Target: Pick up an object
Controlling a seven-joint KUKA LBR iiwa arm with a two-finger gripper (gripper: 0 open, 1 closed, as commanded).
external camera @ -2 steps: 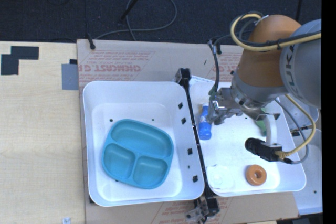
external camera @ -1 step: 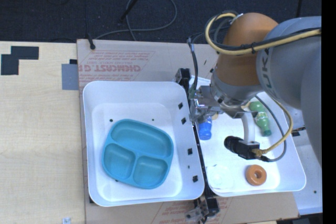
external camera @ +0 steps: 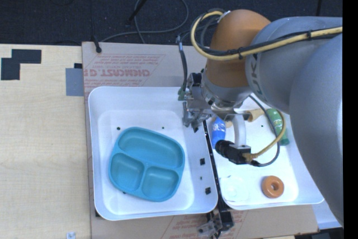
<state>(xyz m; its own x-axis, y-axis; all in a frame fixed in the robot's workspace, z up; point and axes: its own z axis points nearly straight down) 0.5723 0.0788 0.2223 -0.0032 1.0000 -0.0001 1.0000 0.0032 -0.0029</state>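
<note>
Scene: a bench seen from above at a slant, with two shallow white bins side by side on a brown cardboard sheet (external camera: 120,67) that carries red printed lettering.
Left bin (external camera: 100,120): holds a blue divided plate (external camera: 146,163) with three compartments, one long and two smaller, lying flat near the middle of the bin floor.
Right bin (external camera: 305,190): holds several small things, partly hidden by the arm.
Orange ring (external camera: 273,186): a small doughnut-shaped object resting on the floor of the right bin, towards its near right corner, well apart from the gripper.
Green object (external camera: 278,122): a long green item at the far right of the right bin, partly covered by a yellow cable and the arm.
Blue item (external camera: 218,130): a small blue and white object just below the wrist, close to the wall between the two bins; its form is hard to make out.
Arm (external camera: 302,75): a large grey body that enters from the right, with an orange band (external camera: 238,45) above the wrist and yellow cable looped around it.
Gripper (external camera: 191,115): dark metal parts that hang low over the dividing wall between the bins, at the far end of that wall.
Gripper state: it cannot be told whether it is apart or together; nothing can be seen held.
Black connector (external camera: 232,152): a dark plug on a cable hanging below the wrist, above the right bin.
Background: dark floor with black cables beyond the bench, and a pale wooden surface (external camera: 39,148) to the left.
</note>
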